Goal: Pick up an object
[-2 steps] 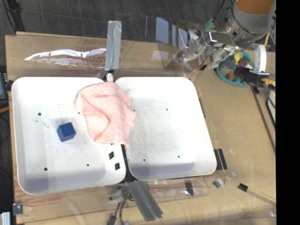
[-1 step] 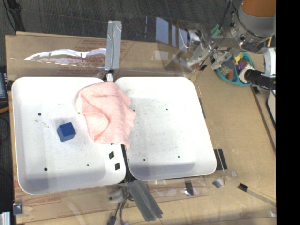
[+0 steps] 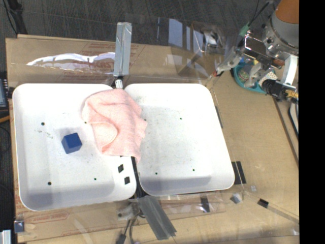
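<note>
- A blue cube [image 3: 72,142] sits in the left bin [image 3: 30,187], toward its left half, resting flat on the white floor with nothing touching it.
- A pink cloth [image 3: 115,120] lies crumpled to the right of the cube, near it but apart. It is draped over the shared rims of the two bins, most of it in the left bin and its right edge hanging into the right bin [image 3: 203,177].
- The right bin's floor shows faint dark specks and a few small black dots.
- Two small black squares lie on the left bin's rim just below the cloth, near the seam between the bins.
- A grey strip of tape [image 3: 122,52] runs up from the seam at the far edge, across the brown cardboard surface [image 3: 254,131]; clear plastic sheeting lies crinkled along that far side.
- The arm [image 3: 287,9] stands at the upper right, well away from both bins, with its orange band at the top corner.
- The hand [image 3: 238,60] hangs over the cardboard beyond the right bin's far right corner, amid cables and a teal part; it touches neither object, and whether it is open or closed cannot be told.
</note>
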